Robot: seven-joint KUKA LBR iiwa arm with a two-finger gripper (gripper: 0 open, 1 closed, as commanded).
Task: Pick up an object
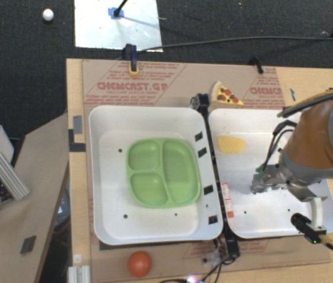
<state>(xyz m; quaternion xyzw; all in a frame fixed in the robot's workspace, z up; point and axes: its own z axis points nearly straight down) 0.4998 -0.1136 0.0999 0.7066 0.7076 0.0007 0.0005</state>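
Because the arm reaches in from your right, its gripper (261,180) hangs low over the right bin (240,220), whose floor beneath it looks bare. Whether it is parted or closed, you cannot tell. The nearest candidate, a flat yellow piece (231,144), lies apart toward the far wall. The green divided tray (163,172) sits centred in the left bin (104,175).

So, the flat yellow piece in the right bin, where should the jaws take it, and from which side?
The yellow piece lies flat on the right bin's floor, apart from the walls. Probably best to come straight down from above and grip across its shorter width, near the middle. It looks very thin, so the jaws would need to reach almost to the floor.
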